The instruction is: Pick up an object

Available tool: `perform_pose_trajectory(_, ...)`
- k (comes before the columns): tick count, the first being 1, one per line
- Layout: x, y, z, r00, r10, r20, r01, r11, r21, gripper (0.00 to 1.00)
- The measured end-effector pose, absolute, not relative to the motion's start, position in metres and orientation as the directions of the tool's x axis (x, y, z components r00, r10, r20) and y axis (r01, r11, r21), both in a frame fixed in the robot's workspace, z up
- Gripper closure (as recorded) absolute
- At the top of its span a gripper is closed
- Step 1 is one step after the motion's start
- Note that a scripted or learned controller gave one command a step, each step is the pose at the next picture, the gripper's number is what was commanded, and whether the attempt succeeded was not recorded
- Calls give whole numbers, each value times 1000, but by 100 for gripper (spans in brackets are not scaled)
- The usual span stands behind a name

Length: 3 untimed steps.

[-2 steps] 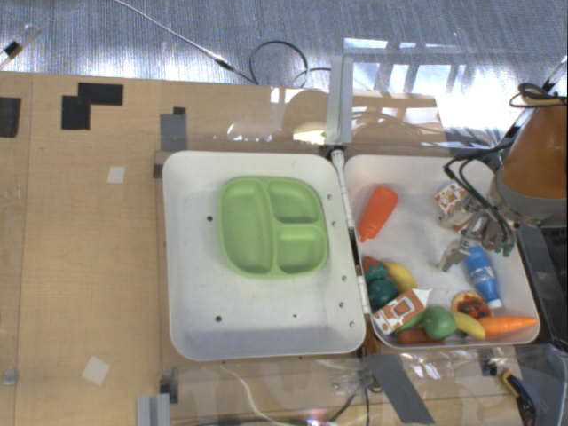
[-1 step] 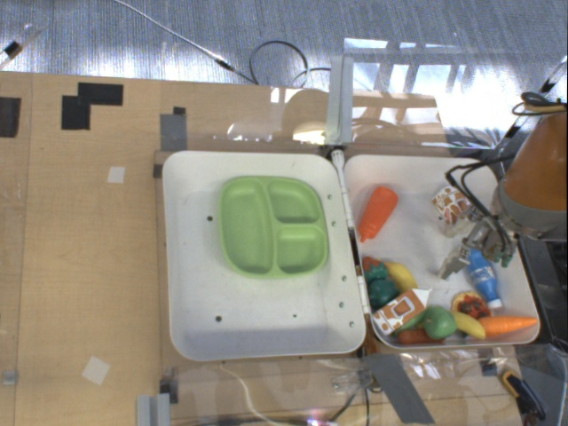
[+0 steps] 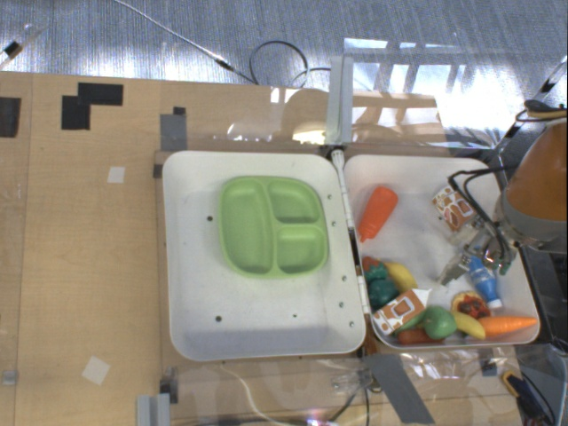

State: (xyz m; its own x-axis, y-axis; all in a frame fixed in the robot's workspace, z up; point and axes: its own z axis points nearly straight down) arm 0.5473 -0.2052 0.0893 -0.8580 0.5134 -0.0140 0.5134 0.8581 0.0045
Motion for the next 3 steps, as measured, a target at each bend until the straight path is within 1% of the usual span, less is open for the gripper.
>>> perform_pose_trajectory(1,534,-178,90,-849,528,-15,528,849,4,0)
perform_pose_trajectory(2,615,-203,88,-910,414,-11,414,910,4,0)
perform_pose_trajectory(3,563,-194,89,-822,569,-11,569,823,5,0)
